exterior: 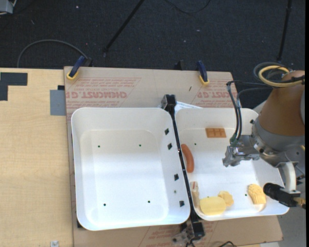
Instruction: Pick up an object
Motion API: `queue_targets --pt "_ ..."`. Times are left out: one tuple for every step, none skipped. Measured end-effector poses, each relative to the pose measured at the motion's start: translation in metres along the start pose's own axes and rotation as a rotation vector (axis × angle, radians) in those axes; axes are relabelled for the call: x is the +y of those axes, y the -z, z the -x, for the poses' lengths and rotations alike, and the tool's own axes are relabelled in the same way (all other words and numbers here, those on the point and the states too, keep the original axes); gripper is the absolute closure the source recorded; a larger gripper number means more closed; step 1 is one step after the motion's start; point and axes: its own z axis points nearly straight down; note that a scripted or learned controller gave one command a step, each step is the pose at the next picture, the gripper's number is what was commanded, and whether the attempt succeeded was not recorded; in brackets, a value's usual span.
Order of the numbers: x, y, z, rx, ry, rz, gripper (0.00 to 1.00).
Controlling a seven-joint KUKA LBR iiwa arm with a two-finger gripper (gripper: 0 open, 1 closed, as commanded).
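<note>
The right bin holds several toy foods. An orange waffle square lies near its back, and a red-orange sausage rests against its left wall. A yellow block, a small yellow piece and a yellow corn cob sit along the front. My gripper hangs over the middle right of this bin, below the waffle and right of the sausage. Nothing shows between its fingers.
The left bin sits beside the right one, the two sharing a black clipped divider. Cardboard with blue-and-yellow clamps lies under the bins. A wooden bench top spreads to the left. Cables trail over the dark floor behind.
</note>
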Motion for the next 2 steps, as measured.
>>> queue_targets --pt "0.001 0.041 0.0 0.0 -0.001 0.0 1.0" --pt "0.008 0.045 -0.052 0.001 0.003 -0.004 1.0"
